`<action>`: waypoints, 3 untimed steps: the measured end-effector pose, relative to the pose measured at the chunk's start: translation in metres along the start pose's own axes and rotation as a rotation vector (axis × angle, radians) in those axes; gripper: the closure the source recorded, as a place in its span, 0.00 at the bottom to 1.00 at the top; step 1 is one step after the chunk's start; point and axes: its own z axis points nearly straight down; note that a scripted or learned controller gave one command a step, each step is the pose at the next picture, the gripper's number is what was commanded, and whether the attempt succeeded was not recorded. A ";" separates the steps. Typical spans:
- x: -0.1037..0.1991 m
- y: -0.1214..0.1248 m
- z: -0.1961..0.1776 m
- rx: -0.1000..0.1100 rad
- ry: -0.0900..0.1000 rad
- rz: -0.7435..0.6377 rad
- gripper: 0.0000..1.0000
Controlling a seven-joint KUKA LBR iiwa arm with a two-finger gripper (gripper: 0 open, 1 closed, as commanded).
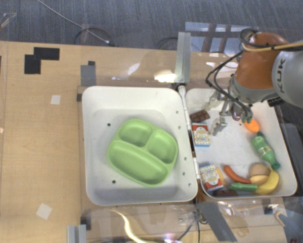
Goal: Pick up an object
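Two shallow white bins side by side on a wooden bench: left bin at frame centre, right bin at right of centre. In the left bin, a green divided plate lying flat and slightly turned, three compartments facing up, nothing in them. Reaching in from the upper right of the frame, grey arm with orange band, cables looped around the wrist. Gripper hanging over the upper part of the right bin, metal fingers pointing down toward the bin floor, seemingly a little apart with nothing visible between them. Just left of the fingertips, a small dark brown block and, below it, a red and white carton near the bin's left wall. Just right of the gripper, an orange carrot-like piece, and below that a green bottle lying on its side along the right wall. Along the lower edge of the right bin, a second small carton, a red sausage-like piece, a green pepper-like piece, a tan rounded piece and a yellow banana, clustered and touching one another.
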 end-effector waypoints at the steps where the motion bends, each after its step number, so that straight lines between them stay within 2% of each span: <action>1: 0.048 -0.054 0.003 0.003 0.003 0.005 0.00; 2: 0.157 -0.072 0.002 0.002 0.010 0.135 0.00; 3: 0.080 -0.064 0.005 0.001 0.007 0.114 0.00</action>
